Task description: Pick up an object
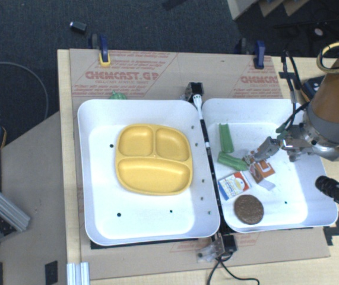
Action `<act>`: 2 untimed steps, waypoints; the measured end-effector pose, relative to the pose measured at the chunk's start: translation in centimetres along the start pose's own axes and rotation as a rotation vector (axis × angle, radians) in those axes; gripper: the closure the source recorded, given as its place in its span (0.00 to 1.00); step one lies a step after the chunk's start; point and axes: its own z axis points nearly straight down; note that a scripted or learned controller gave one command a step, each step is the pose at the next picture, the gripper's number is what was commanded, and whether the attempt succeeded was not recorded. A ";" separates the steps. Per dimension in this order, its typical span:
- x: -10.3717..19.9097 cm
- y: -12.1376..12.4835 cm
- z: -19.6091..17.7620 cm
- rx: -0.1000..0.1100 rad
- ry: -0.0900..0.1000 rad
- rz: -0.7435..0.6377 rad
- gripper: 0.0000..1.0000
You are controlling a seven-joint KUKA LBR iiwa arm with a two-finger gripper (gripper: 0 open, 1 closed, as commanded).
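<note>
Two bins stand side by side on the bench; the camera view looks down on both. The left bin [98,177] holds a yellow tray [154,159]. The right bin [294,200] holds the loose items: a green bar [225,138] at 11 o'clock from the bin centre, a second green piece [232,161] lying aslant just below it, a small card [234,185] at 8 o'clock, a brown disc [249,209] at 7 o'clock, and an orange packet [262,170] near the centre.

The arm [335,108] reaches in from 3 o'clock. The gripper [262,154] sits low over the packet's upper edge, close to the second green piece.

Procedure, as judged: the step in hand is the approach to a grasp. Centre on one item, probably the packet, and keep off its neighbours. Descend straight, close, then lift vertically.

Fingers: the tips merge with the clutter beneath, so I cannot tell whether they are apart or together. Nothing is visibly held between them.
</note>
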 end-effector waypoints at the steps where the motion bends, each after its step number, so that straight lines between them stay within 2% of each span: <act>1: 0.6 -4.3 10.0 0.009 0.002 0.004 0.00; 2: 1.7 2.7 11.0 -0.006 -0.001 -0.004 0.00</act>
